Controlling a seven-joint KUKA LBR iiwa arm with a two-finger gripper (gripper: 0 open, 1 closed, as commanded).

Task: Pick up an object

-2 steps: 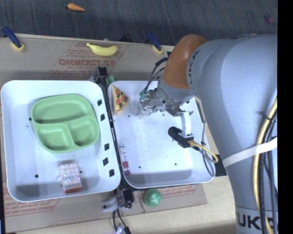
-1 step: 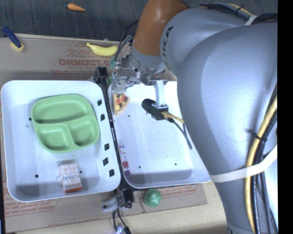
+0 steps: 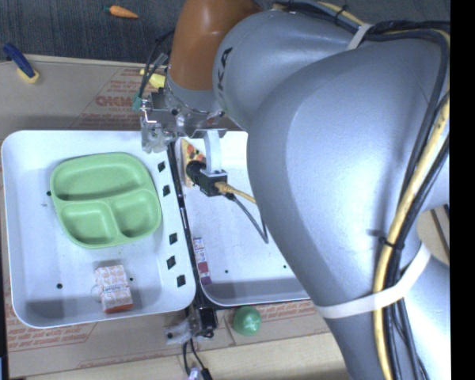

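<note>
The big grey arm (image 3: pixel 340 157) leans in over the right bin (image 3: pixel 229 287), its orange band (image 3: pixel 202 30) above the far edge where the two bins meet. The gripper (image 3: pixel 154 133) hangs at the far right corner of the left bin (image 3: pixel 16 212); whether it is open or closed, I cannot tell. In the left bin, a green divided tray (image 3: pixel 104 198) lies toward the far side and a small carton (image 3: pixel 113 286) near the front edge. A green ball (image 3: pixel 246 321) sits on the cardboard (image 3: pixel 79 101) just outside the right bin's front edge

A green divided plate (image 3: pixel 104 198) and a small carton (image 3: pixel 113 286) lie in the left bin (image 3: pixel 16 236). The arm (image 3: pixel 324 149) covers most of the right bin (image 3: pixel 229 287). A green ball (image 3: pixel 246 321) sits on the bench.
</note>
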